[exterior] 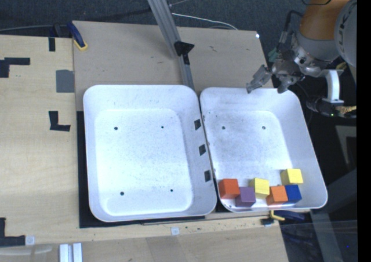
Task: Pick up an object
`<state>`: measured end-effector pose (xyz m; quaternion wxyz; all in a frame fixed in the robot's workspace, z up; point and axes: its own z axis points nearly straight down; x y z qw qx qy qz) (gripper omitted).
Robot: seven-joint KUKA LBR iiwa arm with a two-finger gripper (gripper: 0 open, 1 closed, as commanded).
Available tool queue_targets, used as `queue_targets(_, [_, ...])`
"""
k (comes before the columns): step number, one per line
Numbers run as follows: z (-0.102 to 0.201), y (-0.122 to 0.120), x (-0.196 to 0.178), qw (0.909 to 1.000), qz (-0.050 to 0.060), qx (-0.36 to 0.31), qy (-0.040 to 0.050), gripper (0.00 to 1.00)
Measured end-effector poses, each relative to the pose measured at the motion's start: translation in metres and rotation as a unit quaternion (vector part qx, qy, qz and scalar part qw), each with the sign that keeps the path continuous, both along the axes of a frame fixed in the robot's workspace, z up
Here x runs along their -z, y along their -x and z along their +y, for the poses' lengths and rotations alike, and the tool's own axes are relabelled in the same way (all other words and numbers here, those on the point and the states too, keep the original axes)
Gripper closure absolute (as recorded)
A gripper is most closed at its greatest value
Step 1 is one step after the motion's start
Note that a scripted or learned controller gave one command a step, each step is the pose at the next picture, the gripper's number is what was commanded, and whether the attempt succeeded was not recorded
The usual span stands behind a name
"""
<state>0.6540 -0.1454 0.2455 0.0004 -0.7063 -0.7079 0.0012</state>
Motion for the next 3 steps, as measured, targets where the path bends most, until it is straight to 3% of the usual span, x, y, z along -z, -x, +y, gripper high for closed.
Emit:
queue_targets(1, [0.048, 0.049, -0.065, 1.0000, -0.004, -0.001, -0.0009, 0.00])
queue_targets(2, [0.067, 0.086, -0.093, 1.0000, -0.001, 0.000, -0.0011, 0.00])
queue_targets(3, [0.067, 0.151, -0.119, 1.0000, -0.001, 0.001, -0.0010, 0.00])
